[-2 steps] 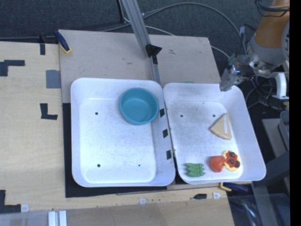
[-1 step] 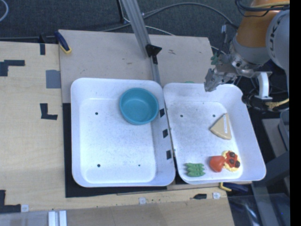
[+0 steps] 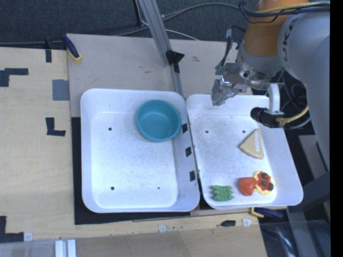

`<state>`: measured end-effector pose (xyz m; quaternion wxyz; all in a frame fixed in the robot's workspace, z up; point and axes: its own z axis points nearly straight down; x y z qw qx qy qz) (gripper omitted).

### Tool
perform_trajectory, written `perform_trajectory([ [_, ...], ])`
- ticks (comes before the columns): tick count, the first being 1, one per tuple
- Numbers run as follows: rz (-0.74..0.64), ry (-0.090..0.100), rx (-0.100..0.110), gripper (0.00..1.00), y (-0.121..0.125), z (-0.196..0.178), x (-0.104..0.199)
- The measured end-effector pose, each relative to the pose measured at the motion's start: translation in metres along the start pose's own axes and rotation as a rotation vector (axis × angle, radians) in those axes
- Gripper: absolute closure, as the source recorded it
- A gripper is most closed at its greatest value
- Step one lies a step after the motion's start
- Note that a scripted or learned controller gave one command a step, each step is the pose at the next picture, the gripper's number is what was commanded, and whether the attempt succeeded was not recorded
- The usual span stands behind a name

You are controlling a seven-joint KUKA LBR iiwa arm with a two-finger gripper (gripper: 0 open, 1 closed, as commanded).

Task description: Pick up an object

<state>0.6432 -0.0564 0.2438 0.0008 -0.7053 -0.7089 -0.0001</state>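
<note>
While poised over the far rim of the right bin (image 3: 284,165), jaws (image 3: 220,98) hang with nothing between them; spread or pressed together, cannot tell.

Well apart from the jaws, toward the near corner: one tan wedge (image 3: 253,145), one red and yellow piece (image 3: 256,184), one green piece (image 3: 222,193). Alone in the left bin (image 3: 107,170): one blue bowl (image 3: 157,120).
</note>
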Motion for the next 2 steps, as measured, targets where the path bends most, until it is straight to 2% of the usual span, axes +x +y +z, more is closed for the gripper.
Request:
perform_trajectory([
  [1,0.000,0.000,-0.001,1.00,-0.006,-0.006,0.054],
  [2,0.001,0.000,0.001,1.00,-0.018,0.011,0.111],
])
